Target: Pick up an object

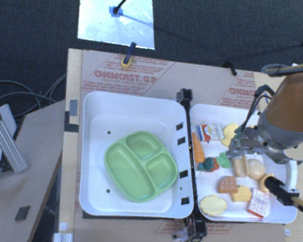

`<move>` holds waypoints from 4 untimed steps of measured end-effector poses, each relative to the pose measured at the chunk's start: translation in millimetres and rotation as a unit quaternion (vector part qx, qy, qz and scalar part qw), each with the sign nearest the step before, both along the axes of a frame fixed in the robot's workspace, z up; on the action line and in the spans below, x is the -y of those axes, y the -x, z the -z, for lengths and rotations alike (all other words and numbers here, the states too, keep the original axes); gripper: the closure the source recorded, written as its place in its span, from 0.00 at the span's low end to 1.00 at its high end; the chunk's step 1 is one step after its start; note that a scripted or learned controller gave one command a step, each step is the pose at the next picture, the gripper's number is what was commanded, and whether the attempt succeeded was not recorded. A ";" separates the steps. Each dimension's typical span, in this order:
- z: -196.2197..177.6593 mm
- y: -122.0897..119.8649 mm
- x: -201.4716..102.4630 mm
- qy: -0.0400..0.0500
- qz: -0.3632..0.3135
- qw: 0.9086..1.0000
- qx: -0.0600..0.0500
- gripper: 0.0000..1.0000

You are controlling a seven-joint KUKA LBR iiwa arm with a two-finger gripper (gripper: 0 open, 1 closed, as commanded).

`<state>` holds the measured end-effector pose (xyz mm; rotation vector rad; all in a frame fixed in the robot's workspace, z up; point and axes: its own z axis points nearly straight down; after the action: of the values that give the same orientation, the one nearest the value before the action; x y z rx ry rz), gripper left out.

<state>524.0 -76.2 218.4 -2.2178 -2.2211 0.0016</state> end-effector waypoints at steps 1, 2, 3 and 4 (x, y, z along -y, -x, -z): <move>1.3 -11.0 -2.9 0.001 -0.002 1.000 0.003 1.00; -3.6 -10.2 -16.3 0.001 -0.003 1.000 0.003 1.00; -6.1 -14.8 -10.7 0.000 0.000 1.000 0.003 1.00; 3.3 -8.1 -9.7 0.001 0.000 1.000 0.002 1.00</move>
<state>532.1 -66.6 215.2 -2.2206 -2.2229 -0.0006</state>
